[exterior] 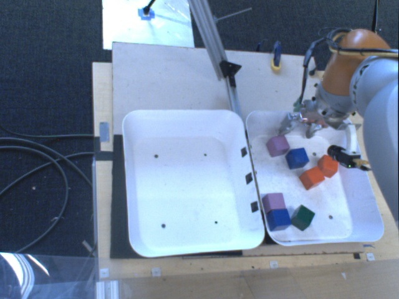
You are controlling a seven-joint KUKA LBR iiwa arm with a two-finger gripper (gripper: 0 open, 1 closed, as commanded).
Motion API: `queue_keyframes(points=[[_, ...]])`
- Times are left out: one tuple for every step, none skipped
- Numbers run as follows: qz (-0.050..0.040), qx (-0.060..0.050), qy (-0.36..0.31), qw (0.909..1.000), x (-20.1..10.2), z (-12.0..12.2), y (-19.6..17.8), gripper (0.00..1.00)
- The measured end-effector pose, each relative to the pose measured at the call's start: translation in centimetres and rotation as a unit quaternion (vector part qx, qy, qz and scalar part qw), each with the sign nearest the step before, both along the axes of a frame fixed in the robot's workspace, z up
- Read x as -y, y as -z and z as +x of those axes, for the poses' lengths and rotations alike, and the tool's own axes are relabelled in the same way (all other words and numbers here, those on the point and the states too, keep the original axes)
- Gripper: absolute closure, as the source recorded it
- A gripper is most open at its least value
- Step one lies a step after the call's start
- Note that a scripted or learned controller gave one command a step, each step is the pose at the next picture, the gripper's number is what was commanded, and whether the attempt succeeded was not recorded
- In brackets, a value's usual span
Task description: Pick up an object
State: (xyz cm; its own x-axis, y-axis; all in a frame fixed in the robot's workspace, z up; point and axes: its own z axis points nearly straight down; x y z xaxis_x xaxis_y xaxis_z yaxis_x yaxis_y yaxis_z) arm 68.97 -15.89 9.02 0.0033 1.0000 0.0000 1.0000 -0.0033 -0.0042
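Observation:
The right bin (365, 212) holds several small cubes. A purple cube (278, 146) and a blue cube (297, 158) lie near its back left. Two orange cubes (312, 178) (328, 166) sit beside each other in the middle. Along the front left are a second purple cube (273, 202), a second blue cube (278, 219) and a green cube (303, 217). My gripper (298, 127) hovers over the bin's back edge, just behind the first purple cube, open with nothing between its fingers.
The left bin (187, 167) stands beside the right one, sharing a raised divider (248, 178). A slanted metal pole (212, 36) rises behind the bins. The arm fills the upper right corner.

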Motion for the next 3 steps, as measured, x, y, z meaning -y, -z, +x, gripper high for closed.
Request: queue_keyframes(points=[[-0.0014,0.002,0.0,1.0,4.4,-2.5,-0.1,0.0],[0.0006,0.002,-0.004,1.0,-0.1,-5.8,-0.1,0.0],[0.0033,0.0,-0.002,1.0,3.1,-13.9,0.0,0.0]])
